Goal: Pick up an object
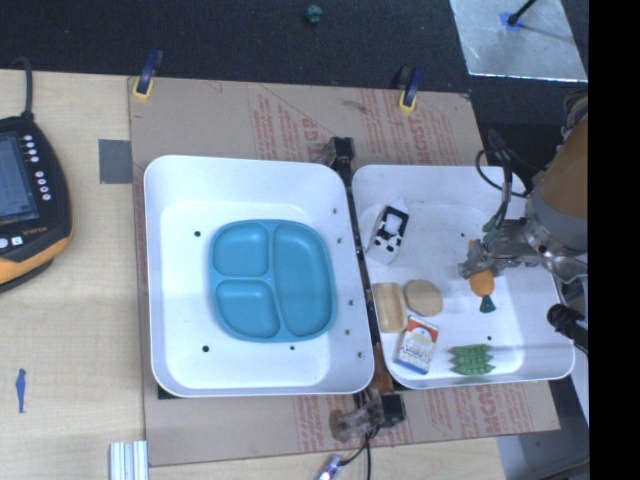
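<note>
With the gripper (484, 266) low in the right bin (440, 183), just over the toy carrot (483, 286), and its opening impossible to tell, it should descend straight and centred before squeezing.

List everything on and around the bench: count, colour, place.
bins: 2, white, side by side
divided plate: 1, blue, left bin
black-and-white item: 1, right bin, upper left
tan pieces: 2, right bin, middle
small packet: 1, white and red, right bin, front
pea pod: 1, green, right bin, front
carrot: 1, orange, green top, right bin, under pincer
pendant: 1, black and orange, bench's left edge
clamps: 2, blue and yellow, cardboard's rear edge
pincer: 1, grey, over carrot
</note>
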